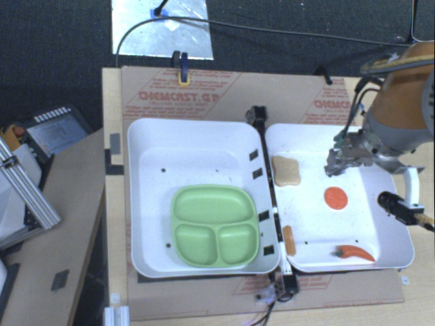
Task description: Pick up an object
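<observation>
My gripper point(337, 161) hangs over the back middle of the right bin point(312, 136). A round red slice point(336, 198) lies on the bin floor just in front of it. A tan bread slice point(286, 170) sits to the gripper's left, near the divider. An orange carrot-like piece point(355, 252) lies at the front right of this bin. A small brown sausage point(288, 240) rests at the front left, against the divider. Nothing shows in the gripper.
The left bin point(156, 148) holds a green divided plate point(213, 224) in its front half. A black clamp strip point(265, 182) runs between the two bins. The grey and orange arm point(401, 107) comes in from the right above the right bin's far corner.
</observation>
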